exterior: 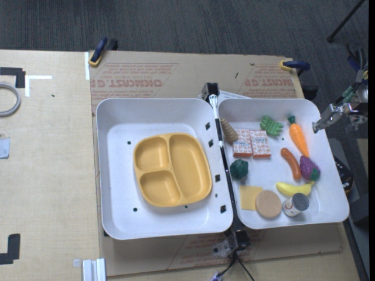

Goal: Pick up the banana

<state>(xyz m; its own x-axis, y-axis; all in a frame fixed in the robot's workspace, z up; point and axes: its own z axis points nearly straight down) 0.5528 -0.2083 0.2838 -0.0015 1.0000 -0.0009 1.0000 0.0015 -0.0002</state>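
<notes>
Two bins, gripper (326, 120) parked at right bin's (334, 209) right rim.
Banana (293, 188) lies near the right bin's front right, between purple grapes (309, 168) and a small can (296, 204), untouched. Yellow divided plate (171, 170) sits in left bin (111, 174). Can't tell if the claw is apart or together.

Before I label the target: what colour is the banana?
Yellow with dark tips, seen in the camera view: banana, right bin.
</notes>
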